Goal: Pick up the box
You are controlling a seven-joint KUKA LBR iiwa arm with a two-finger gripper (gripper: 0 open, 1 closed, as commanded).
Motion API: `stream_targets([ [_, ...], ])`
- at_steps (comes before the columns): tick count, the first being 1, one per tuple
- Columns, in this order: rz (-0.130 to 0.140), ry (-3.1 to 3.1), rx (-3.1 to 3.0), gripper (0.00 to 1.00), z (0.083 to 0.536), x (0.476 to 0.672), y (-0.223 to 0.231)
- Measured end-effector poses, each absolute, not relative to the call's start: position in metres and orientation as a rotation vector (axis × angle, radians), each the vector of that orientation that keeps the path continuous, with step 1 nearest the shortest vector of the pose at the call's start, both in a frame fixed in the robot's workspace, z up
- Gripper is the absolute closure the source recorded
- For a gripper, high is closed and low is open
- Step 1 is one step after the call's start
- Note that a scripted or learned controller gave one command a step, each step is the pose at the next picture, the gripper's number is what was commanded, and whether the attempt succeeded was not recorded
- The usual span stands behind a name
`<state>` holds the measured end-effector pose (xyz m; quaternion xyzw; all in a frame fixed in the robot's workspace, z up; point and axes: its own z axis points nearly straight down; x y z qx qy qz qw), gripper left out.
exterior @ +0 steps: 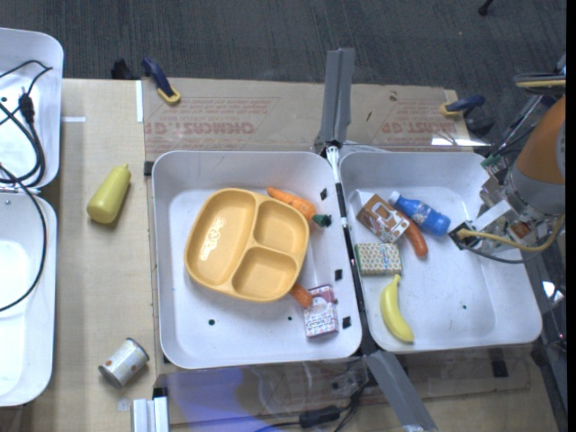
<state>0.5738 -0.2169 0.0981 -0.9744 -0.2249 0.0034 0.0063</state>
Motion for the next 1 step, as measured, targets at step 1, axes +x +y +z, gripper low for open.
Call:
stream_targets([
  [1, 0.003, -1.018, -2.971, 1.0, 0.1383, 0.5788, -0.1721],
])
